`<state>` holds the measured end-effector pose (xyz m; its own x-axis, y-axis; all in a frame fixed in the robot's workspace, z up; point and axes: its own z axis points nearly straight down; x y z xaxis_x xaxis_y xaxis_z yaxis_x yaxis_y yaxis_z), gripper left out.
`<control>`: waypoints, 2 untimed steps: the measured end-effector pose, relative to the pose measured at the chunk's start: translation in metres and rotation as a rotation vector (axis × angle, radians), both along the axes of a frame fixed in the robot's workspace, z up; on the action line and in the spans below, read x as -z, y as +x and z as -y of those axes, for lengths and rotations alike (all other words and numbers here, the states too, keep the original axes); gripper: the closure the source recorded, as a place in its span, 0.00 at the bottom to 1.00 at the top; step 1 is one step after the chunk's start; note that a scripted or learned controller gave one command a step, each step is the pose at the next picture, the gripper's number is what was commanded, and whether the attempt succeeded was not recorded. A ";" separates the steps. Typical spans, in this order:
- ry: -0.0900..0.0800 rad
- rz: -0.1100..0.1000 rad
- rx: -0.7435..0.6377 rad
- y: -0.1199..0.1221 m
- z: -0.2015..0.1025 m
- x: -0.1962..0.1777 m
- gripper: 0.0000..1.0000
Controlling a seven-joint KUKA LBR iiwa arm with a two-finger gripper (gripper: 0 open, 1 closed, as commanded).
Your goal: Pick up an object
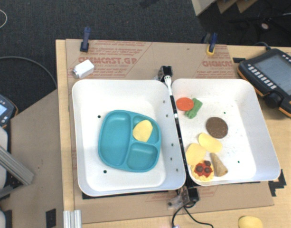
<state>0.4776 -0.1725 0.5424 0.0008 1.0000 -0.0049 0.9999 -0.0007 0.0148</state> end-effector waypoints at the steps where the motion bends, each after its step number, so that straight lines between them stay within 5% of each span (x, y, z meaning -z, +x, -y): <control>1: 0.009 -0.029 -0.001 0.007 -0.017 0.203 1.00; 2: 0.006 -0.019 0.002 0.001 0.008 0.233 1.00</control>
<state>0.4786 -0.1809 0.3099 0.0032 1.0000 0.0009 1.0000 -0.0032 -0.0042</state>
